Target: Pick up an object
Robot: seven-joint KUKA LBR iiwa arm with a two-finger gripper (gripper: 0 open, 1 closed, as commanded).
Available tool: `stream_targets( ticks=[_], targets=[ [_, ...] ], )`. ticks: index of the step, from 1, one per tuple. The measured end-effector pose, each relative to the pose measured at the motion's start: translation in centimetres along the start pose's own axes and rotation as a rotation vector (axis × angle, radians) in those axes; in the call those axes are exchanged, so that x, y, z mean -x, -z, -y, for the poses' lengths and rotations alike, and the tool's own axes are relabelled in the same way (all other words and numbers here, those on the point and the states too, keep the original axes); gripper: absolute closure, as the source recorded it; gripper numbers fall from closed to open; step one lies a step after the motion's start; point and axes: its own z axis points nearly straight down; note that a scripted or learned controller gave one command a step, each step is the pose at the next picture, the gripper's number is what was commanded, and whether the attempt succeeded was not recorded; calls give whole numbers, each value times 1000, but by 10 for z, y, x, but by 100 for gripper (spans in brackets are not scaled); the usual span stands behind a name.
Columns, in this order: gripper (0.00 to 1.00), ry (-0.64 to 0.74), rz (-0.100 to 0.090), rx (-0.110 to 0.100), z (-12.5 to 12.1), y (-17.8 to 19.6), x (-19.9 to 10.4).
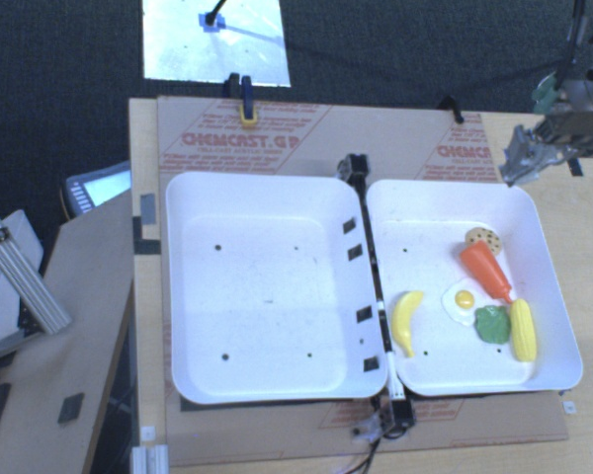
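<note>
The right bin (425,205) holds several toy foods: an orange carrot (485,271), a round cookie (482,236), a fried egg (461,300), a yellow banana (407,320), a green leafy piece (492,324) and a yellow corn cob (523,329). My gripper (517,168) hangs at the far right, above the back right corner of that bin, apart from all the foods. Nothing shows between its fingers.
The left bin (193,200) lies beside the right one, joined along a black clipped seam (368,265). A yellow clamp (247,102) sits at the back of the board. A metal plate (215,28) lies beyond the bench.
</note>
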Motion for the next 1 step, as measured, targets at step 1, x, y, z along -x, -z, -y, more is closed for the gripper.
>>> stream_targets(
  ticks=[1],
  targets=[
    [100,5,0,4,-1,11,0]
  ],
)
